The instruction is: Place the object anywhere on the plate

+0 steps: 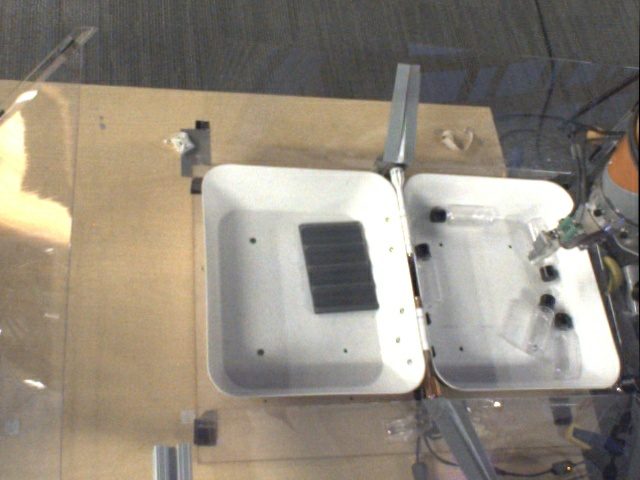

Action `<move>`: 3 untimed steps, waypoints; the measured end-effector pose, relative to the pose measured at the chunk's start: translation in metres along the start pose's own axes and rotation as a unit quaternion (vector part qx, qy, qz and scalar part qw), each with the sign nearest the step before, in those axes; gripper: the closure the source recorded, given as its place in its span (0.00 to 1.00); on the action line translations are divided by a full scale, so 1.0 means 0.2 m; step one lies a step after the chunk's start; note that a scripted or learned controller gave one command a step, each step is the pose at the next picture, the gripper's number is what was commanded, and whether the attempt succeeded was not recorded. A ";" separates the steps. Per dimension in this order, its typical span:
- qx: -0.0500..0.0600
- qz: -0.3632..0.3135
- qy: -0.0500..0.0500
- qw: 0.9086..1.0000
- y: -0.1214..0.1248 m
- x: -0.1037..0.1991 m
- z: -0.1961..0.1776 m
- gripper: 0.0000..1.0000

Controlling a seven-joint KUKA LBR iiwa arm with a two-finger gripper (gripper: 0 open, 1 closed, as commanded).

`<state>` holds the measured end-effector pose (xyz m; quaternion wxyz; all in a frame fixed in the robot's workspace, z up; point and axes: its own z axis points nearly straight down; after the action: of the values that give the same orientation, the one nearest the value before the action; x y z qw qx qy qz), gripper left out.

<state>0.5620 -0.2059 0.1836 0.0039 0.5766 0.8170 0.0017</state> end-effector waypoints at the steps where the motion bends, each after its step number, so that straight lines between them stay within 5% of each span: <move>1: 0.000 -0.020 0.001 1.000 0.50 0.12 -0.02 1.00; 2: 0.003 0.272 0.001 0.962 0.67 0.30 0.28 1.00; 3: 0.000 0.091 0.001 0.996 0.80 0.67 -0.01 1.00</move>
<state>0.6677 -0.0265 0.1868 0.0026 0.6485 0.7612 0.0025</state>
